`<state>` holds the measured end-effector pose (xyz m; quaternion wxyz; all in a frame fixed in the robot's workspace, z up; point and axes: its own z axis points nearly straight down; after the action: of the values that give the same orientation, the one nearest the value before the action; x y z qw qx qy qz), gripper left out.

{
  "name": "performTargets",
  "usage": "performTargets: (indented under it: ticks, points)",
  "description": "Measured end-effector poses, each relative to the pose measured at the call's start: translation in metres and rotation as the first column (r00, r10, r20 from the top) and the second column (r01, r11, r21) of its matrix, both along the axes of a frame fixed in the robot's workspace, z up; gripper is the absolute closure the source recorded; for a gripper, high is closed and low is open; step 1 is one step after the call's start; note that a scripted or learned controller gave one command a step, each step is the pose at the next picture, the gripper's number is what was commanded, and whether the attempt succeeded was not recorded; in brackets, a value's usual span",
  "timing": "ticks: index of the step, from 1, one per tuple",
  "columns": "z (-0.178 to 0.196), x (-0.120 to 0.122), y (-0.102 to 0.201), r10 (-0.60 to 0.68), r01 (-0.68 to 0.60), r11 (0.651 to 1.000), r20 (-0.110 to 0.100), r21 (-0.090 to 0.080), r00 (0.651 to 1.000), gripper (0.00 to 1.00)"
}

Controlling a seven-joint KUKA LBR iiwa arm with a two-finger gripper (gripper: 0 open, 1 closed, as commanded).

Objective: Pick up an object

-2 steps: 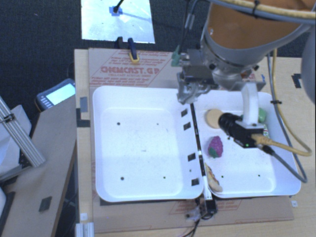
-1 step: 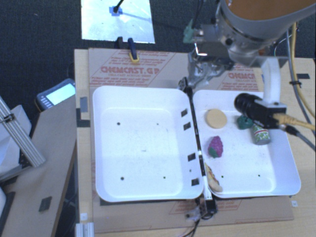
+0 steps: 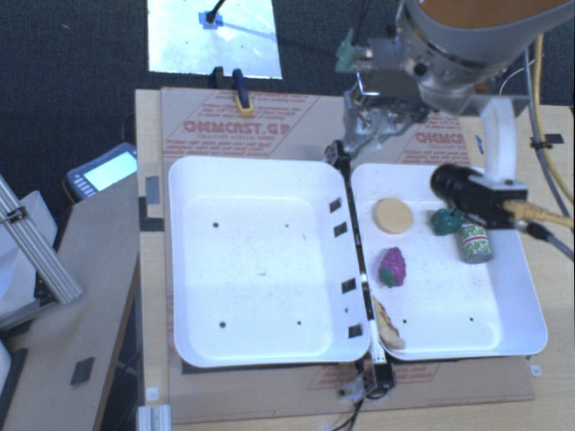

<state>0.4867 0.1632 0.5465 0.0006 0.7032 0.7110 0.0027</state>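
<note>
The right bin holds a round tan disc, a purple grape cluster, a teal lump and a small labelled can lying beside it. A yellowish-brown piece rests against the divider at the front. My gripper hangs over the back edge of the bins, near where the two meet. It is above and behind the tan disc, and nothing shows in it.
The left bin lies beside the right one on a cardboard sheet. A black cylinder on a white bracket juts over the right bin's back. A shiny plate lies behind, and a yellow clamp grips the cardboard.
</note>
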Motion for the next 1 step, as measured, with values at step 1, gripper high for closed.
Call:
performTargets:
  ticks: [1]
  points:
    - [0.0108,0.0003,0.0003,0.006,-0.006,1.0,0.001,0.001,1.0,1.0]
